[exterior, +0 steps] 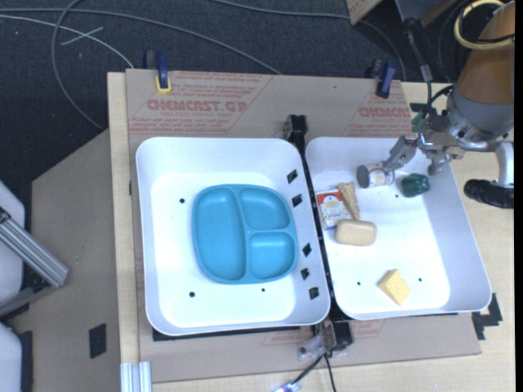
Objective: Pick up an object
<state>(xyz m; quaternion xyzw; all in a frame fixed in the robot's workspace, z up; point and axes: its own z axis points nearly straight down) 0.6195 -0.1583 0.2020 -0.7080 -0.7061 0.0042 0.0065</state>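
The left bin (155,243) holds a blue divided plate (243,233), lying flat near its centre. It has three compartments, all open upward. Black clips (301,227) run down the seam where the two bins meet; they appear to hold the bins together.

The right bin (458,260) holds the loose objects. Nearest the seam is a small red and white packet (331,209), lying flat. Touching it on the right is a tan wedge (349,199), and just below both is a pale oval block (356,233) that looks like soap. A yellow block (395,287) lies apart from these, toward the front of the bin. Toward the rear of the bin lies a small bottle (377,176) on its side, and to its right a dark green object (413,185) whose shape is too small to make out.

The gripper (417,158) hangs over the rear right part of this bin, carried by the arm (486,80) entering from the right. One finger (398,155) slants down toward the bottle and the other (437,163) sits above the green object, so the fingers stand spread apart with nothing between them. No object is lifted yet. Judged from this pose, the bottle or the green object is the likely target, since both lie directly under the fingers and away from the cluster by the seam.
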